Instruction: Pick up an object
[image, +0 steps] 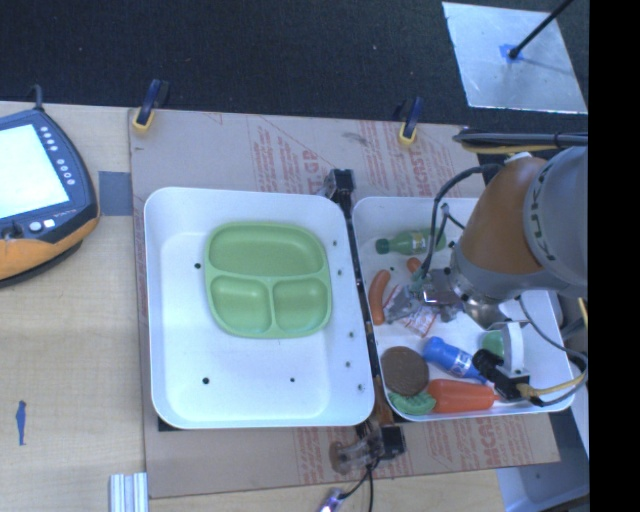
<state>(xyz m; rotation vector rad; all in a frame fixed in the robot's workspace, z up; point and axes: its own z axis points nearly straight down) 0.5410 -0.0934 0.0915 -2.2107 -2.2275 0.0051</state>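
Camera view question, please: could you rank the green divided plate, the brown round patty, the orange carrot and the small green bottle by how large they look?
Largest to smallest:
1. green divided plate, by far
2. orange carrot
3. brown round patty
4. small green bottle

The carrot and patty look close, so I would not rank those two firmly.

Wooden bench (80, 340) bears cardboard sheet (250, 150), 2 white bins (170, 330), pendant (40, 190).

Arm (520, 235) covers right bin's (372, 215) middle; gripper (428, 296) fingers unclear among small items; tablet (40, 195) cut off at left edge.
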